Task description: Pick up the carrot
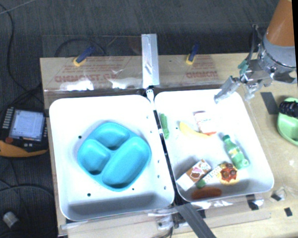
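Diagonally across the bin from the carrot

Right now my claw hangs over the far right corner of the right bin, just above its rim. It has nothing in it that I can see, and from this slant I cannot tell how far open it is.

What I take for the carrot is the reddish-orange stick lying against the bin's near wall, toward the middle of that wall. Its long axis runs left to right, along the wall. So it lies well apart from me, toward the camera and a little to the left, nearly the whole depth of the bin away.

Between us sit a green bottle, a white and red box and a banana. Closer to the target, a small carton and a pizza-printed piece crowd just behind it.

I judge the reach has to pass over all of these, then drop with the claw set across the carrot's length. The wall touching its near side leaves little room there.
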`<control>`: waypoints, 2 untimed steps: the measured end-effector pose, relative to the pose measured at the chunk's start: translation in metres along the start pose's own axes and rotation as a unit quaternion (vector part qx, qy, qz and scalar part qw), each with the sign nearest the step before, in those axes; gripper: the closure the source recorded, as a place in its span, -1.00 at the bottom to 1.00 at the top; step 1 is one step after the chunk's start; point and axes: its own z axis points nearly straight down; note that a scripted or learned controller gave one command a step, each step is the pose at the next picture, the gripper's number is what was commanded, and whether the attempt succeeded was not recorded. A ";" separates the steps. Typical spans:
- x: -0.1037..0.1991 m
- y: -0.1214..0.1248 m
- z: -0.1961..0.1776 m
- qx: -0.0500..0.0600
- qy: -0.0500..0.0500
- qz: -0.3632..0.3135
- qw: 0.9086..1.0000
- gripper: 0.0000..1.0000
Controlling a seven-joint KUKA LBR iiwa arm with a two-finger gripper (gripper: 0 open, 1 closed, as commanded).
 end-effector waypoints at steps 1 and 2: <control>0.068 0.005 0.105 0.001 0.001 -0.015 1.000 -1.00; 0.042 -0.062 0.169 0.002 0.002 -0.020 1.000 -1.00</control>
